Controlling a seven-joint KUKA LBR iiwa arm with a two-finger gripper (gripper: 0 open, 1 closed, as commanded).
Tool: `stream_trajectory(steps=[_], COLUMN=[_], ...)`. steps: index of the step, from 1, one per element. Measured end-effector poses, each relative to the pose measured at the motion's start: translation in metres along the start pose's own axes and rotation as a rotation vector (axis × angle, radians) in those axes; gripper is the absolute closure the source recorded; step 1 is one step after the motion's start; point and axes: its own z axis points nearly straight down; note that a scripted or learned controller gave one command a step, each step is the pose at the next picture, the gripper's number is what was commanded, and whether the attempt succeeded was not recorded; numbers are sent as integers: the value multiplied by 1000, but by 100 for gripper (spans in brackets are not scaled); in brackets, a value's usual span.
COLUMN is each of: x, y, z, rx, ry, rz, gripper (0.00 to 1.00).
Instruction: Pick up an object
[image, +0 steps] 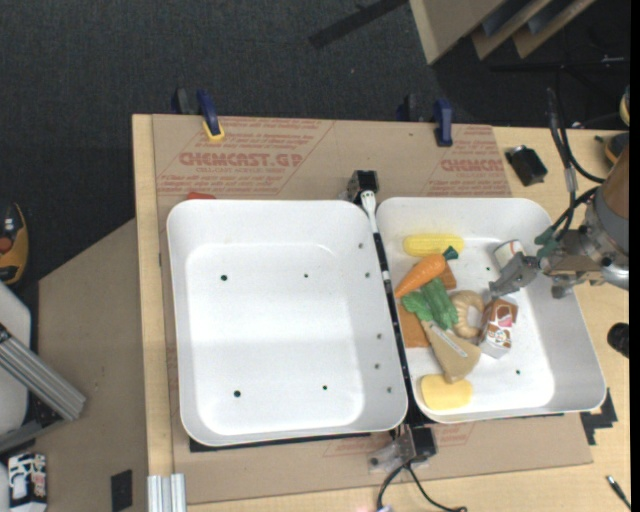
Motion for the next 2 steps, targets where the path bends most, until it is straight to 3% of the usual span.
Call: stream_trajectory(steps=[1,2], x=[-21,-10], y=[14,6], z=[151,167], rx=[9,-26], ry=[2,-14], rz=[2,3], gripper=[0,0])
